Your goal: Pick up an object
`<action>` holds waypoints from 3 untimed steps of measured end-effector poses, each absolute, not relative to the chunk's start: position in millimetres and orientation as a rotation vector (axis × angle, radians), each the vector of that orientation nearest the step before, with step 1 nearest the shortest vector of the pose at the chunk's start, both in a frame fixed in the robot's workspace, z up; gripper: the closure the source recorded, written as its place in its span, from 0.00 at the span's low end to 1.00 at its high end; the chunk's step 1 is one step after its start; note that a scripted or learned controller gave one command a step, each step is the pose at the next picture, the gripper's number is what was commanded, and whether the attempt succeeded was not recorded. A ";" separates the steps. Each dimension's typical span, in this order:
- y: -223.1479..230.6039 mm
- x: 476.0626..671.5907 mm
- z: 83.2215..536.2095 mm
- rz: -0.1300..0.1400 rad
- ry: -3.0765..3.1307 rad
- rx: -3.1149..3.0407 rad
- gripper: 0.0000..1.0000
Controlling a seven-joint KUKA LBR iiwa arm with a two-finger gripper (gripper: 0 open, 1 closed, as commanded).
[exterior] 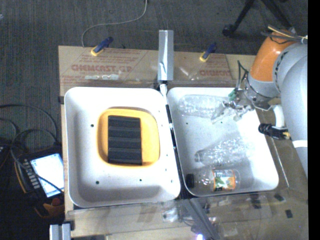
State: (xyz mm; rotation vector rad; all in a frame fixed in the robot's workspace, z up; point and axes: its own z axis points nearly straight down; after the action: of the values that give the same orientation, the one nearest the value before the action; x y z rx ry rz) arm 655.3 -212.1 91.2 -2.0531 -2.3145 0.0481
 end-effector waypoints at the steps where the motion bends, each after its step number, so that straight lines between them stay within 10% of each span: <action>1: -219.5 585.7 144.2 0.003 -2.540 -1.851 0.00; 3: -195.1 485.2 154.6 -0.001 -2.608 -1.762 0.00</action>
State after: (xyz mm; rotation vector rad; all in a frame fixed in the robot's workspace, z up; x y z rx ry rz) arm 485.2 -195.1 154.6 -1.7621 -2.6078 -0.0013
